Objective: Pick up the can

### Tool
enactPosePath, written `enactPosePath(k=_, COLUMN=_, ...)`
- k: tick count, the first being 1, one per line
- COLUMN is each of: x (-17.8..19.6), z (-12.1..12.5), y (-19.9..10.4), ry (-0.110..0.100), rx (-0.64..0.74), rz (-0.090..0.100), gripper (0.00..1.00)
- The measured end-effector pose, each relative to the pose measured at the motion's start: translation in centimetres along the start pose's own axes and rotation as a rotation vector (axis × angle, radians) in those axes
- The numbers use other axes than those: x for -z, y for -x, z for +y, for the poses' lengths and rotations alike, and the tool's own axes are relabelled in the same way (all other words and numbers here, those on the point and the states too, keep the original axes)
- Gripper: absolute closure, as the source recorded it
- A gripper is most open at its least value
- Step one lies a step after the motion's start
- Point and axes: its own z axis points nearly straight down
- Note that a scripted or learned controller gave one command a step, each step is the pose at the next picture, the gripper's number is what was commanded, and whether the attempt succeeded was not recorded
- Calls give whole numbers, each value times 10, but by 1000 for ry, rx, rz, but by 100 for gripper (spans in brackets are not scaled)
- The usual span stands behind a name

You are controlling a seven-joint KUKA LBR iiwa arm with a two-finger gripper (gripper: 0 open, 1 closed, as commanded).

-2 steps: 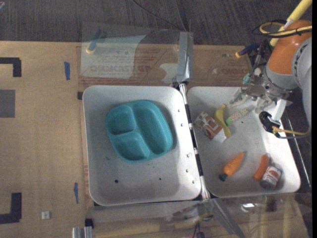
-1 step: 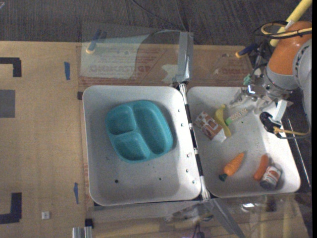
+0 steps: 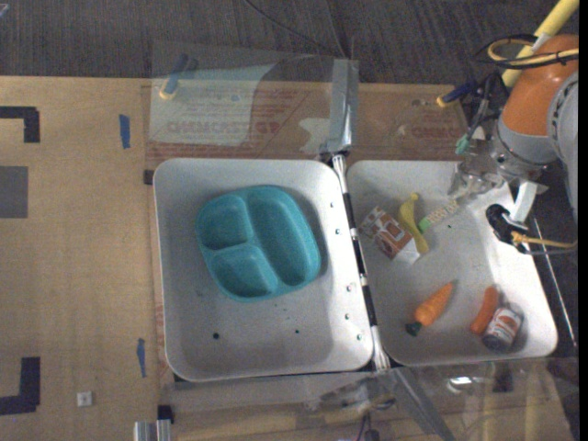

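The can (image 3: 503, 329) is small, with a red and white label and a dark top. It lies at the front right corner of the right bin (image 3: 459, 347), touching an orange sausage-shaped piece (image 3: 484, 309). My gripper (image 3: 470, 184) hangs over the back right part of that bin, well behind the can and apart from it. Nothing is visibly held in it.
In the right bin lie a small red and white carton (image 3: 390, 232), a yellow banana (image 3: 413, 220), a pale strip (image 3: 439, 214) and a toy carrot (image 3: 432, 306). A teal divided plate (image 3: 260, 242) sits in the left bin (image 3: 184, 338). A black cable (image 3: 514, 232) hangs by the right rim.
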Motion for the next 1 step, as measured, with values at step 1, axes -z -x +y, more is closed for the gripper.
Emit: enactPosePath(k=1, x=0, z=0, y=-2, ry=0, rx=1, rz=4, gripper=0)
